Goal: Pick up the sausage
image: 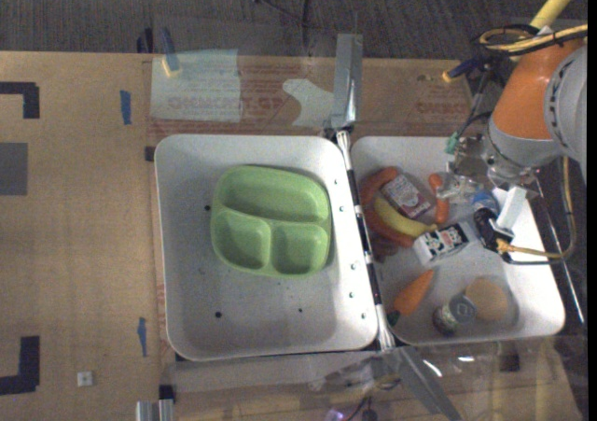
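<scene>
The sausage [375, 188] is a reddish-brown curved piece lying at the left side of the right bin [550, 312], close to the divider. A yellow banana [399, 220] lies across its lower part and a small printed carton [404, 195] rests against it. My gripper [465, 182] hangs over the upper middle of the right bin, a good hand's width to the right of the sausage, below the arm's orange band [522, 102]. I see nothing of the sausage at the gripper.
The right bin also holds a milk carton [440, 242], a carrot [413, 291], a can [448, 316], a tan round roll [488, 299] and small orange bits by the gripper. A green divided plate [272, 220] lies in the left bin [182, 251].
</scene>
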You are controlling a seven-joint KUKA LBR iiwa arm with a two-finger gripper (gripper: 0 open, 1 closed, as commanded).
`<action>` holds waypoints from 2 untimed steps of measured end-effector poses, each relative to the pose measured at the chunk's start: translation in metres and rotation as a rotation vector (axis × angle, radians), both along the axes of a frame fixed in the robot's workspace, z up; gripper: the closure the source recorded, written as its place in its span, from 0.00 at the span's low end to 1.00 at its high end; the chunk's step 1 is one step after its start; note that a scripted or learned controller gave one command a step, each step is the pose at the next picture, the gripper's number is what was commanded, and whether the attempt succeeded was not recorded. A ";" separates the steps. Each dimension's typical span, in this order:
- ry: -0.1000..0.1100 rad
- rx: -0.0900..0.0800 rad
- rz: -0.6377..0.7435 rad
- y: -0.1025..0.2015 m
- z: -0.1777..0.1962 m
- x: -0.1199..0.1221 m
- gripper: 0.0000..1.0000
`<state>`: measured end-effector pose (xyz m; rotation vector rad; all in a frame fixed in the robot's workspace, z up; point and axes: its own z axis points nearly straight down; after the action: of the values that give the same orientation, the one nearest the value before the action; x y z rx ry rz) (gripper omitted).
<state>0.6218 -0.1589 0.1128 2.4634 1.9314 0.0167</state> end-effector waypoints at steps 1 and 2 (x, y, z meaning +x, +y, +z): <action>0.001 0.000 0.000 0.000 0.000 0.000 0.00; 0.002 0.002 0.043 0.000 -0.019 0.013 0.00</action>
<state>0.6344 -0.1593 0.0941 2.4233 1.9857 0.0160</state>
